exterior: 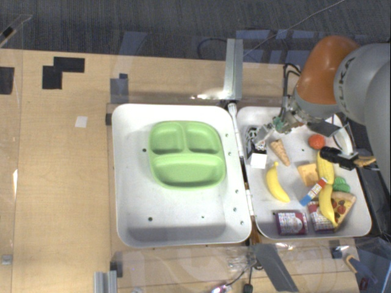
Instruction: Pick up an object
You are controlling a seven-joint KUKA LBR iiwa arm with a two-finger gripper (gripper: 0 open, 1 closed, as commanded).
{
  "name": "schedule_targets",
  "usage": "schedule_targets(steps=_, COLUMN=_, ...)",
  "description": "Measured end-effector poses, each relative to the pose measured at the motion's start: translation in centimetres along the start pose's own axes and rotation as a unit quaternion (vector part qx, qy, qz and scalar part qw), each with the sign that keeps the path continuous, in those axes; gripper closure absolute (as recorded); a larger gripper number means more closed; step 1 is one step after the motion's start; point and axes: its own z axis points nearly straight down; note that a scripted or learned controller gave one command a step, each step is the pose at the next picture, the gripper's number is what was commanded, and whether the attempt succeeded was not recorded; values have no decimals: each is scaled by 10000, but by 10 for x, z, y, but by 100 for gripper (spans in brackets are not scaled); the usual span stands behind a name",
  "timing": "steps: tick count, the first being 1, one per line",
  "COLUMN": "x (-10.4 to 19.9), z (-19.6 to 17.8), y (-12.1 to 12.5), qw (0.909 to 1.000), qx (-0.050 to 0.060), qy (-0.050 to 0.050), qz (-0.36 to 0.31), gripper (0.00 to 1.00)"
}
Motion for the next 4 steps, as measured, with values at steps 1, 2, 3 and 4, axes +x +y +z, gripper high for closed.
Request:
schedule_targets(steps=1, x=-1, z=0, y=-4, qw=9995, qx=-31, qy=19, qz=319, gripper=0)
schedule_targets(steps=2, x=18, z=-3, y=-33, qw=9995, qx=-99, qy=-48, qz=286, gripper=0)
schedule_targets(steps=3, x=20, z=-18, y=-29, qw=9995, qx=-131, qy=-27, qz=271, gripper=100)
schedule_targets(steps=4, x=35, z=-52, y=-72, qw=9989, qx=169, qy=107, qz=418, gripper=100)
